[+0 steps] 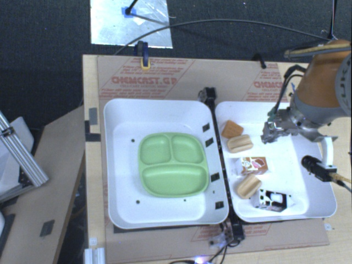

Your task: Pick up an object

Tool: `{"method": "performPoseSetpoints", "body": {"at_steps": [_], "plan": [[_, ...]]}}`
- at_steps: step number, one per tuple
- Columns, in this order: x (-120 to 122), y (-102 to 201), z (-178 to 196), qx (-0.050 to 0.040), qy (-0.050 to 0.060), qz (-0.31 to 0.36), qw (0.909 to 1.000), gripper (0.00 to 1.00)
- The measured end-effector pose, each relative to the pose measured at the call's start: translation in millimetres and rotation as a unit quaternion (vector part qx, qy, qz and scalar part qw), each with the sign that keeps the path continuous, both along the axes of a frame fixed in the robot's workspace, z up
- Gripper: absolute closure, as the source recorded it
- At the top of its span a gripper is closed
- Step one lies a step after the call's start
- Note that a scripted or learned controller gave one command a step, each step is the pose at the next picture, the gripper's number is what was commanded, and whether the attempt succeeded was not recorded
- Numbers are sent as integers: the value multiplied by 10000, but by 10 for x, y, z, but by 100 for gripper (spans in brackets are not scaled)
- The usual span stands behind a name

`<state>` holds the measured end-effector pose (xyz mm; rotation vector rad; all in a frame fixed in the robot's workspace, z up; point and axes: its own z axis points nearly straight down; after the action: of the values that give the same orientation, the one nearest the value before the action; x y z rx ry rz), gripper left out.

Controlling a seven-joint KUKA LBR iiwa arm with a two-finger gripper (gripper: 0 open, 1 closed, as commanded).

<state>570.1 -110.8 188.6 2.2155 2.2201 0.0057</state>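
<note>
Hand point(270, 132) hangs low over right bin point(316, 202), near bread roll point(240, 143).

Even bright overhead light; glare on foil sheet point(131, 14); soft shadows; white bins point(159, 114) slightly overexposed; mild blur.

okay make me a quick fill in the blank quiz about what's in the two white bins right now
The green divided plate lies in the ____ bin as the camera sees it.
That plate has ____ compartments.
The gripper hovers over the ____ bin.
The orange wedge sits directly ____ the tan roll in the picture.

Missing words: left; three; right; above
</note>
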Motion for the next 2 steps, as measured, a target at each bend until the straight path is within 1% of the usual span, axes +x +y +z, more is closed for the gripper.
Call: {"method": "performPoseSetpoints", "body": {"at_steps": [1,2], "plan": [[35,-40,640,-3,-9,9,10000,100],[184,378,639,11,14,33,10000,100]]}}
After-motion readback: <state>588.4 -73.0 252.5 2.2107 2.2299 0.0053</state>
